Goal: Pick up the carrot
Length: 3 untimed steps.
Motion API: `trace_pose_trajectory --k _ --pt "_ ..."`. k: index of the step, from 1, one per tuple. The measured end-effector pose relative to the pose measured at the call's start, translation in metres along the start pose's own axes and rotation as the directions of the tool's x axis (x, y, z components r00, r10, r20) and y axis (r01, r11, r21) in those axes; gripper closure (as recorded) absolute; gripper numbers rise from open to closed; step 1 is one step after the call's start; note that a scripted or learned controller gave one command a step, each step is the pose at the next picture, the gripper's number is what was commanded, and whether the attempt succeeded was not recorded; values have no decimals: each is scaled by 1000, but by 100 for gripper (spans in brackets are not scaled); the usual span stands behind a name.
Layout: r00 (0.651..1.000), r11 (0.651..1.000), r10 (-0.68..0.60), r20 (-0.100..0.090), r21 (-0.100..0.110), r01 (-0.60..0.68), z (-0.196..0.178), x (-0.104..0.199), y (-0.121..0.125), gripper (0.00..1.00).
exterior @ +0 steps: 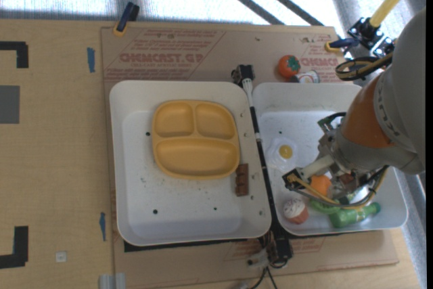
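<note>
Carrot (320, 185): an orange piece in the right bin, toward its near side, directly under the arm's wrist; partly covered by the hand's dark parts.
Hand (312, 181): down in the right bin at the carrot; whether it is spread or closed, and whether the carrot sits between its tips, I cannot tell, as the wrist and cables hide it.
Arm (389, 112): grey with an orange band, reaching in from the right over the right bin.
Green vegetable (348, 214): long, lying along the near wall of the right bin, just beside the carrot.
Red-and-white piece (295, 210): rounded toy food near the front left corner of the right bin, close to the carrot's left.
Fried egg (285, 151): white with a yellow centre, on the floor of the right bin, farther back and left of the carrot.
Right bin (304, 101): shallow, white, touching the left bin along a dark seam.
Left bin (135, 166): white, holding a yellow divided plate (195, 139) in its middle and a small brown block (241, 180) near its right wall.
Tomato (288, 66): red-orange with a green top, on the cardboard behind the right bin.
Desk (47, 166): covered in brown cardboard, with a blue-and-yellow clamp (126, 17) at the back left.
</note>
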<state>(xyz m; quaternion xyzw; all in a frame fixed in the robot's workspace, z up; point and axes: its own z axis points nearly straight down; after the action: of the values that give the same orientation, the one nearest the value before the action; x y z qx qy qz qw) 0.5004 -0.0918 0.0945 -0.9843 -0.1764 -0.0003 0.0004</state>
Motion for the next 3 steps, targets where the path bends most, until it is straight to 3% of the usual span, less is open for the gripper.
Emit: trace_pose_trajectory --k 1,2,3 --pt "988 988 151 -9 -6 -151 4 10 52 100" --pt "989 989 150 -1 2 -150 9 9 48 0" --pt "989 989 150 -17 -10 -150 6 -22 16 0"
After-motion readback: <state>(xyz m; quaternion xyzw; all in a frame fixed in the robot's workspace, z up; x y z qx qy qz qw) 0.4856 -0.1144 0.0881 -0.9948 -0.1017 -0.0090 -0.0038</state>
